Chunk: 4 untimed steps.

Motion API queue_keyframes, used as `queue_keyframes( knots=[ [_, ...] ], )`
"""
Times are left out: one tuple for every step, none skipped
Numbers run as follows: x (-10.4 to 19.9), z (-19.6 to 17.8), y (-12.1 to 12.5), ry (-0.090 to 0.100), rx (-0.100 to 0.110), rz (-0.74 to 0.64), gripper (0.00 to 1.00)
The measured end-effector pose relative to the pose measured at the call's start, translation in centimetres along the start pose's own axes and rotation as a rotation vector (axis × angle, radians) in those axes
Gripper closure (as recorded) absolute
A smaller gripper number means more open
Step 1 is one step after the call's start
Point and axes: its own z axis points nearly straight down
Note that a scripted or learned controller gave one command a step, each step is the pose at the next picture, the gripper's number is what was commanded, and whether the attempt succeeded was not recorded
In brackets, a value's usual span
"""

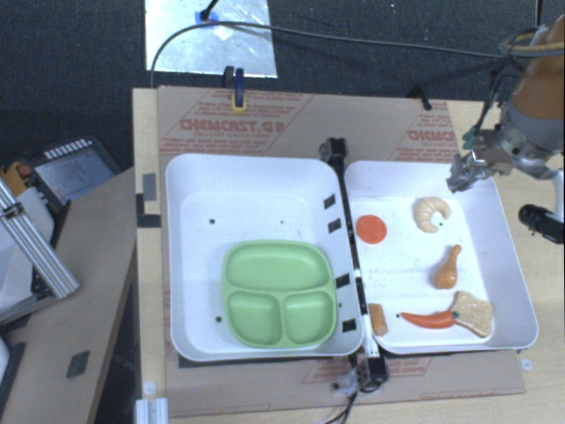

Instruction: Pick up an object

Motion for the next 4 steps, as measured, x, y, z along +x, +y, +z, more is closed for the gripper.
queue_keyframes(
  knots=[
    [6.2,0.5,-0.5,0.003,0.007,-0.005,1.0],
    [11.0,1.7,-0.2,0.002,0.006,-0.003,1.0],
    [17.4,1.4,-0.3,0.004,0.005,-0.007,1.0],
    [23.5,1.1,-0.8,0.003,0.005,-0.006,1.0]
  ],
)
